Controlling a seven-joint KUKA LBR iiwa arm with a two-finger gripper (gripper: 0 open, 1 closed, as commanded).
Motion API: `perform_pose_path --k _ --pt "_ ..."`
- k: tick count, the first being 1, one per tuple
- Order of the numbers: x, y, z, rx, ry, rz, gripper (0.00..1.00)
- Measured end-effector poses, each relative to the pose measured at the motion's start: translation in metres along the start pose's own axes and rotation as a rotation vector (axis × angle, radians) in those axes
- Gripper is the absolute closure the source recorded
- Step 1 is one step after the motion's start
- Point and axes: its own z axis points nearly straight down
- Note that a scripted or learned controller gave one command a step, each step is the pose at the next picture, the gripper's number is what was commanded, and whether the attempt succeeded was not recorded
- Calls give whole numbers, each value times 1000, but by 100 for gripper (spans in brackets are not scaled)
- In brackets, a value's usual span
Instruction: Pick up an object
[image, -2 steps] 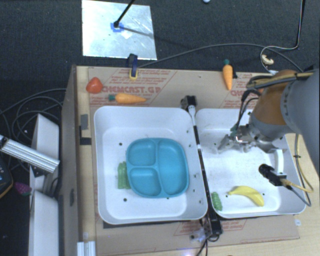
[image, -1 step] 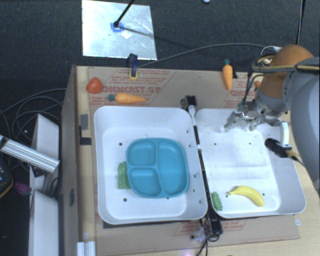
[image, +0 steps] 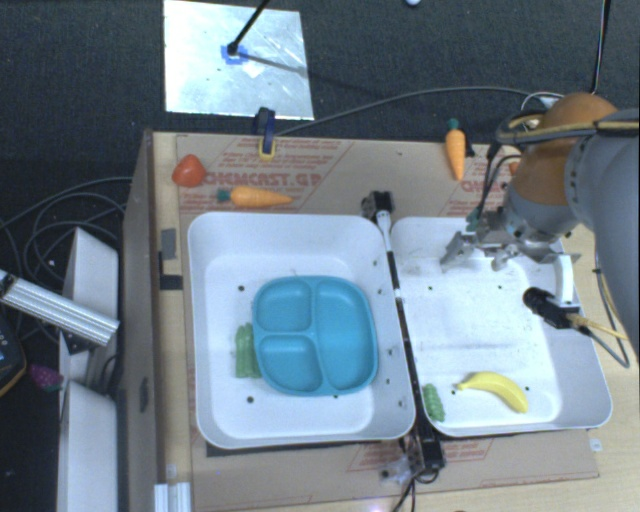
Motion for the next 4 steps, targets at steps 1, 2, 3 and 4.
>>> perform_pose_path --k 1,2,3,4 --pt "-1 -53 40 4 1 3 0" --pt "-41 -4 39 0 -1 2 0" --pt "-49 -42 -12 -1 -1 4 0" --pt "-43 -115 3 3 1 5 0"
